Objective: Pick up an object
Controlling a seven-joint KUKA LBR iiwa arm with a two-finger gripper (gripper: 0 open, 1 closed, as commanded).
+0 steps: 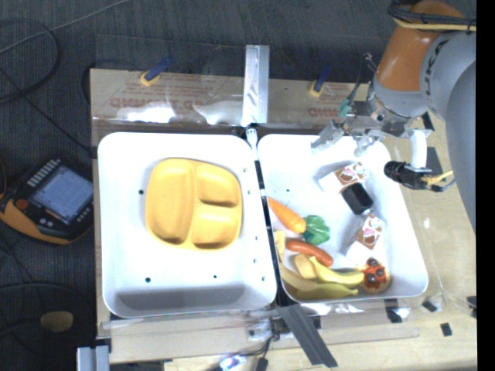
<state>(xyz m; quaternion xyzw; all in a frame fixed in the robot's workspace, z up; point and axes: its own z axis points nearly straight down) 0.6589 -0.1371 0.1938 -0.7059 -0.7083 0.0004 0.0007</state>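
Looking down from the fixed camera, the gripper (352,130) is seen above the far edge of the right bin (414,242), its fingers spread apart with nothing between them. Just below it a small snack packet (352,175) and a black block (357,199) are found. A carrot (287,216), sausage (308,250) and banana (325,283) are gathered nearer. A yellow divided plate (192,202) is laid in the left bin (124,284).

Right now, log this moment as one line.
arm: over right bin's far edge | gripper: holding nothing visible | carrot, banana: in bin
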